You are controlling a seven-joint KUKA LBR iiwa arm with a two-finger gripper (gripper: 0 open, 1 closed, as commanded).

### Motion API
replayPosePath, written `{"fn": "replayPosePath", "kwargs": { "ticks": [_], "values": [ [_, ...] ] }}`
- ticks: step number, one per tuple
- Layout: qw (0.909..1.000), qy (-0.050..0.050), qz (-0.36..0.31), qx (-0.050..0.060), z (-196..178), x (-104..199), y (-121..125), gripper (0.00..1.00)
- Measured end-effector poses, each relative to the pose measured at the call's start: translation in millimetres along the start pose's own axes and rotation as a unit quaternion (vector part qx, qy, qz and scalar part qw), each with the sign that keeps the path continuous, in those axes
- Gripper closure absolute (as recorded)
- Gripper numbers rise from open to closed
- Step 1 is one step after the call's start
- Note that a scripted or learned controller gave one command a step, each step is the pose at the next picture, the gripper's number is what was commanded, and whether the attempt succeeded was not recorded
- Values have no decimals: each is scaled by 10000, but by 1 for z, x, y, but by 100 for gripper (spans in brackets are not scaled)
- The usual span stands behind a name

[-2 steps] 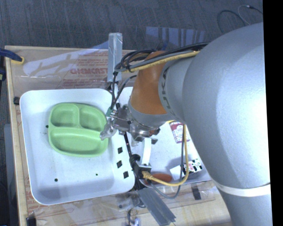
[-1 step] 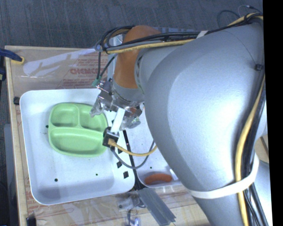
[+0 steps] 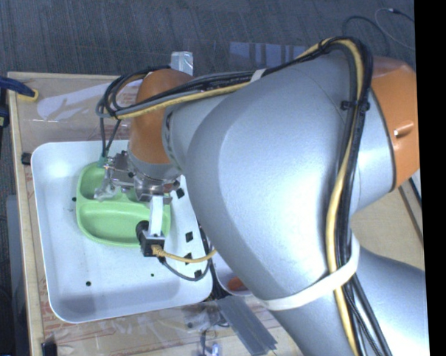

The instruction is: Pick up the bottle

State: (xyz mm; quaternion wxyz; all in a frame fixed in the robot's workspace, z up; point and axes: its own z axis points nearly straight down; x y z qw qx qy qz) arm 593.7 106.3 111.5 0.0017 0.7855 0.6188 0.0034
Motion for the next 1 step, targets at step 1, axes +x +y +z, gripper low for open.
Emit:
{"fn": "replayPosePath", "kwargs": {
  "ticks": [1],
  "values": [
    [10000,-6,-27,22,-7,1,1,100]
  ]
}}
